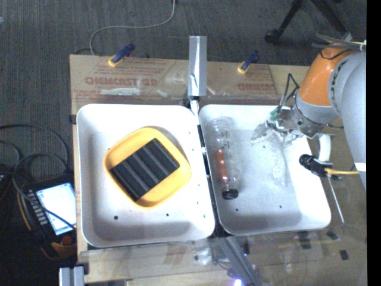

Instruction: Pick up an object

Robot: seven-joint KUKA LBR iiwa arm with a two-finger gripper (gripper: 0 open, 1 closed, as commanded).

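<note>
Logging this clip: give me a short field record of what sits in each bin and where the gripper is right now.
left bin: holds a yellow tray with black ribbed top, lying near the middle
right bin: holds a clear plastic bottle lying along its left wall, dark cap toward the near edge
gripper: over the right bin's far right part, amid clear crinkled plastic
finger state: cannot tell
object held: none visibly between the fingers
arm: reaches in from the right
</note>
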